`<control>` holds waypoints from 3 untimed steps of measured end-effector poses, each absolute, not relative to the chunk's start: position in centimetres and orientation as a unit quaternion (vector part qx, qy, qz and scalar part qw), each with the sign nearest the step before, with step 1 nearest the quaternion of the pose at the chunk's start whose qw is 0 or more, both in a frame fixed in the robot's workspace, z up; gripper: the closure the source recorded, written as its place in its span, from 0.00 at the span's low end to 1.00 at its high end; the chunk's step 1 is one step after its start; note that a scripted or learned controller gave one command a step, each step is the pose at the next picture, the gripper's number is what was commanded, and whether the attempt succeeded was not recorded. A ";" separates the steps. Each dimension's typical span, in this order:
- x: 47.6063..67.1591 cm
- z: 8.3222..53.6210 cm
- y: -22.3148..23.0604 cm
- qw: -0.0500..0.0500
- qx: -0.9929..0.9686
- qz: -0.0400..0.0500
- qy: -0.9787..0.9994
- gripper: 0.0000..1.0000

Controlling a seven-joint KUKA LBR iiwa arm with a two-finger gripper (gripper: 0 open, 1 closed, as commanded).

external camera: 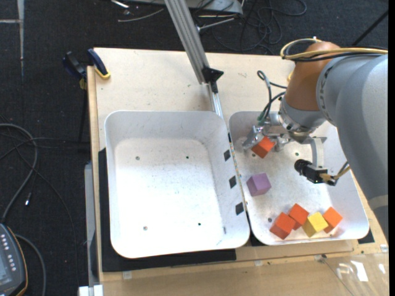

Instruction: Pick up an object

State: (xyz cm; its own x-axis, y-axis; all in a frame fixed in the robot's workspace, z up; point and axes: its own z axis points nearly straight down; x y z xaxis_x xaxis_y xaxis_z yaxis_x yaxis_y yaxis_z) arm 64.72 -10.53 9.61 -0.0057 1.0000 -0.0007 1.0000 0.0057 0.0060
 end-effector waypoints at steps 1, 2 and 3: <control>64.1 10.3 -10.7 -0.006 0.706 -0.005 0.709 1.00; 64.5 10.5 -10.7 0.001 0.705 -0.001 0.709 0.00; 63.4 9.5 -11.2 0.000 0.707 -0.001 0.707 0.00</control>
